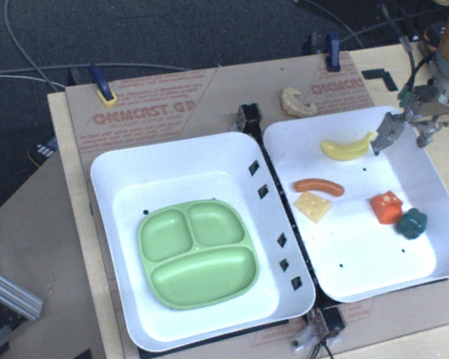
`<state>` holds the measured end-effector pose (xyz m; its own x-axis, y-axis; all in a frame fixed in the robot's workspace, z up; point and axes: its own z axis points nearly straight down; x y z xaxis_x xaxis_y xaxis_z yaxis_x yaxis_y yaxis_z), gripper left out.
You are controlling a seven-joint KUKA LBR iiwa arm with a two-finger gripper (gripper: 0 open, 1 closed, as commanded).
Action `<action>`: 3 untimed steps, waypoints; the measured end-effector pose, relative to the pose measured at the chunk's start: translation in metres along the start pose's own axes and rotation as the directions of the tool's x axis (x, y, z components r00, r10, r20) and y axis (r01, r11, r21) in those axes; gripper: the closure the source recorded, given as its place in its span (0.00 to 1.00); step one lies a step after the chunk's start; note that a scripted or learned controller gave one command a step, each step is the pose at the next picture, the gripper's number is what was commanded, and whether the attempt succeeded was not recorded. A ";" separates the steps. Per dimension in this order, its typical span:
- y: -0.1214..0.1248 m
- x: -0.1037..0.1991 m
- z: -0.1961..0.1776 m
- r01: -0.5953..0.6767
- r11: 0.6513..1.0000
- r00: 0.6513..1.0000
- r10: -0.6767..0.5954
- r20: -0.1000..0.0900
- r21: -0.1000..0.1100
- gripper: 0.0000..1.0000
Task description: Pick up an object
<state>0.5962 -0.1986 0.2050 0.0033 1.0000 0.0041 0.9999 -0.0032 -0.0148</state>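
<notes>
The right bin (445, 260) holds a yellow banana (346, 147) at the back. An orange-red sausage (319, 188) and a yellow cheese wedge (313, 206) lie left of centre. A red piece (387, 206) and a green broccoli-like piece (411, 223) lie to the right. My gripper (406, 134) hangs over the bin's back right corner, just right of the banana. Its fingers are spread open with nothing between them. The left finger (388, 135) is close to the banana's right tip.
The left bin (137, 319) holds a green divided plate (197, 252). A beige toy piece (298, 101) lies on the bench behind the bins. Clamps (103, 88) (332, 50) stand on the bench's back edge. Black brackets (274, 208) line the wall between the bins.
</notes>
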 end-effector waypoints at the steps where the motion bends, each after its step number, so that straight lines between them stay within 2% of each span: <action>1: 0.003 0.001 -0.008 0.004 1.000 1.000 -0.004 0.003 -0.014 0.00; 2: 0.001 -0.008 0.050 0.003 1.000 1.000 -0.003 0.002 -0.009 0.00; 3: -0.008 -0.004 0.104 0.003 1.000 1.000 -0.003 0.001 -0.008 0.00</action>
<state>0.5863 -0.2024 0.1013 0.0002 1.0000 0.0031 1.0000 -0.0002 -0.0067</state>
